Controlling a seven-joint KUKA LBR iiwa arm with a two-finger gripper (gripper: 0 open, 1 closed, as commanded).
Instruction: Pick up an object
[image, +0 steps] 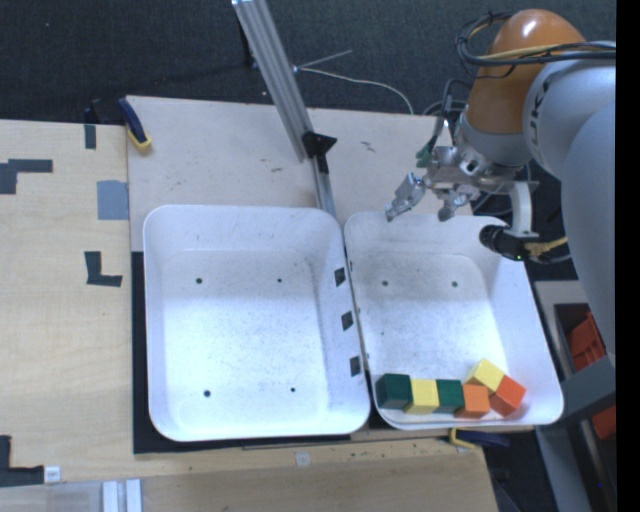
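Observation:
Several small blocks lie in a row along the near edge of the right bin (520, 300): a dark green block (394, 389), a yellow block (423, 396), a green block (449, 395), an orange block (475, 399), another yellow block (488, 375) and an orange-red block (508, 395). My gripper (425, 203) hangs over the far rim of the right bin, well away from the blocks. Its two fingers stand apart with nothing between them.
The left bin (160, 300) sits beside the right one, sharing a middle wall. A slanted metal rail (285, 85) runs from the top down to the bins' far junction. A blue and yellow clamp (134, 124) lies at the bench's far left.

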